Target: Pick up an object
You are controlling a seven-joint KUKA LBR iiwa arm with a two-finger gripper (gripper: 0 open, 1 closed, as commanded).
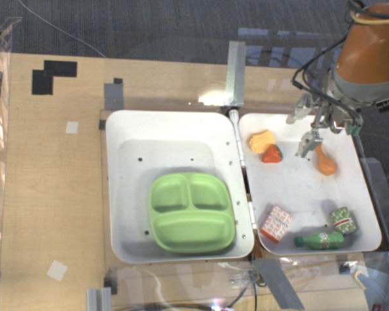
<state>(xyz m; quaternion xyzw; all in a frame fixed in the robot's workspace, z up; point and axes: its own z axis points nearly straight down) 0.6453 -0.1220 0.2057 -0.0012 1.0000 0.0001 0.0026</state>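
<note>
My gripper (304,129) hangs over the back of the right bin (371,199), open, with nothing between its fingers. An orange drumstick-shaped toy (325,161) lies just right of and below the lower fingertip (306,146); whether they touch I cannot tell. To the gripper's left lie a yellow-orange piece (261,140) and a red piece (271,153), touching each other. Along the bin's front sit a small patterned box (276,223), a green bottle (320,240) on its side and a green can (342,219).
The left bin (123,148) holds a green divided plate (191,211) toward its front. A metal post (235,73) stands behind the ridge where the two bins meet. Cables loop off the arm's wrist (311,70) above the right bin's back edge.
</note>
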